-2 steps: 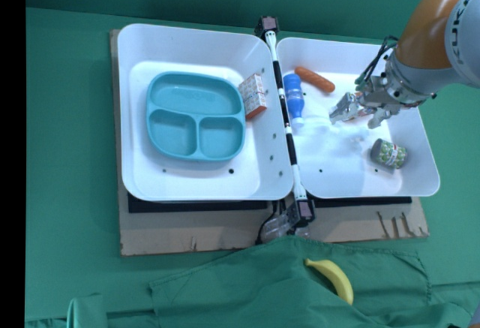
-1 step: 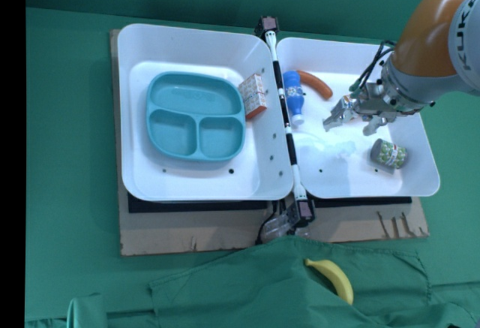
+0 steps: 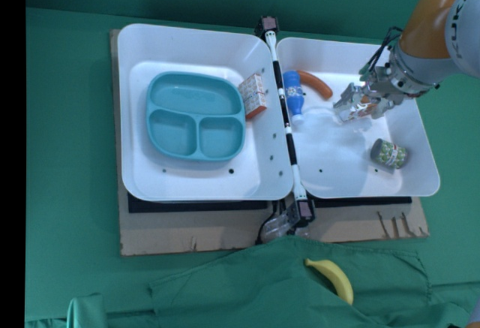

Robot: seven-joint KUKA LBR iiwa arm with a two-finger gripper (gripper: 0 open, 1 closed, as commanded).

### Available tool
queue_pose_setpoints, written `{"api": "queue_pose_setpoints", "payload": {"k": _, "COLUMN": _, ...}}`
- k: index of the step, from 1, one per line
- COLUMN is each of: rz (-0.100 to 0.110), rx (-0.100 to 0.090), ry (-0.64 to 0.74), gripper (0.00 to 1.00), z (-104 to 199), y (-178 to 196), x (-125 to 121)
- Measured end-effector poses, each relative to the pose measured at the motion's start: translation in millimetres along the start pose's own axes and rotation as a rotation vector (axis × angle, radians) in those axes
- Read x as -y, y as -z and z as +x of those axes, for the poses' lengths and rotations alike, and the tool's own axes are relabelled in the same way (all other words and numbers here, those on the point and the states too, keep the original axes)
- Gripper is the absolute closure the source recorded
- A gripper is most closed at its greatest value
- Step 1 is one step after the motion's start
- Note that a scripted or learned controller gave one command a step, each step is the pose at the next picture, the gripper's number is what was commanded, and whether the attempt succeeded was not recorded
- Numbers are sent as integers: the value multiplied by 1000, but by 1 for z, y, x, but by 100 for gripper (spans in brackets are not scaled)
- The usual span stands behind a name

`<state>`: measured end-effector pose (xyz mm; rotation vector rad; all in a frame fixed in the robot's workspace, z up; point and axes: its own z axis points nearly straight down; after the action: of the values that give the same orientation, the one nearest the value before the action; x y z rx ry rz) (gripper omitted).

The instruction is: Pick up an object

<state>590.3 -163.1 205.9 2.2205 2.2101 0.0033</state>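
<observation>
Two shallow white bins are seen side by side on the bench, the left bin (image 3: 142, 56) and the right bin (image 3: 420, 169), parted by a thin white divider rail (image 3: 285, 112). A teal sectioned plate (image 3: 196, 116) is laid in the middle of the left bin, and a small red-and-white carton (image 3: 253, 94) is tilted just beside the plate's right rim, near the rail. In the right bin, a blue-and-white bottle (image 3: 292, 96) is found close against the rail, and an orange sausage-shaped toy (image 3: 318, 83) is set just beyond it toward the bin's far edge. A small green can (image 3: 389, 154) is lying on its side near the bin's right edge, toward the near corner. The arm (image 3: 442, 19), grey with its orange band, is brought in from the right, and the hand (image 3: 358, 106) is held low over the middle of the right bin, between the sausage toy and the can, apart from both. Whether the hand is wide or narrow cannot be told; nothing is seen gripped in it. At the bench's near edge a yellow banana (image 3: 334, 278) is resting on rumpled green cloth (image 3: 247, 289), well apart from the bins.
</observation>
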Motion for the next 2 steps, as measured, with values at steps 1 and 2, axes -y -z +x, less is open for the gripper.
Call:
{"api": "queue_pose_setpoints", "payload": {"k": 1, "rz": 2, "rx": -2, "ry": 2, "gripper": 0, "z": 2, "y": 2, "x": 2}}
{"api": "queue_pose_setpoints", "payload": {"k": 2, "rz": 2, "rx": -2, "ry": 2, "gripper": 0, "z": 2, "y": 2, "x": 2}}
